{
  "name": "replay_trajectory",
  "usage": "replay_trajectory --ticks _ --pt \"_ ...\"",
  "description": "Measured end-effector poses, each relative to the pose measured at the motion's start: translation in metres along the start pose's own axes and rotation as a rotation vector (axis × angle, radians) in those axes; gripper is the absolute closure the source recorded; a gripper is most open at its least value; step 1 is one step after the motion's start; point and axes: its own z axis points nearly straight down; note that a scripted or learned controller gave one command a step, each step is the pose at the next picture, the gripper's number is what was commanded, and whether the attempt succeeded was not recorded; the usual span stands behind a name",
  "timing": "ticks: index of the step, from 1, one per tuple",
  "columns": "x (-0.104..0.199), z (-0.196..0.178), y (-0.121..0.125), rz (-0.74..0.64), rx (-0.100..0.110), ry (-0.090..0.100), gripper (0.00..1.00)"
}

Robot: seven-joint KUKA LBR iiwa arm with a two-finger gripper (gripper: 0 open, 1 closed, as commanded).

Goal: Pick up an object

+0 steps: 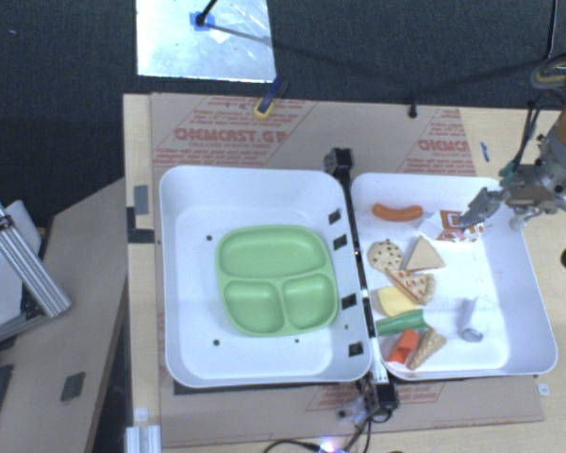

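The right white bin point(519, 281) holds several toy foods. Among them are a sausage point(397, 212), a cookie point(385, 253), a sandwich wedge point(424, 253), a pizza slice point(416, 285) and a yellow cheese piece point(393, 301). Nearer the front lie a green vegetable point(399, 322), an orange carrot point(403, 345), a tan cracker point(428, 347) and a grey piece point(468, 320). My gripper point(470, 218) reaches in from the right, low over the bin's far right part. Its tip is right at a small red-and-white item point(452, 225), which it partly hides.
The left white bin point(184, 253) carries a green divided plate point(273, 279). A black divider with clips point(351, 253) runs between the bins. A shiny metal sheet point(205, 26) lies beyond the bench. Bare bin floor lies to the right of the grey piece.
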Motion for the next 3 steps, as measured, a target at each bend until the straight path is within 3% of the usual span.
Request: replay_trajectory --ticks 1,3 --pt "0.0 -0.007 0.002 -0.003 -0.012 -0.002 0.0" --pt "0.001 0.09 0.018 -0.003 -0.009 -0.001 0.0"
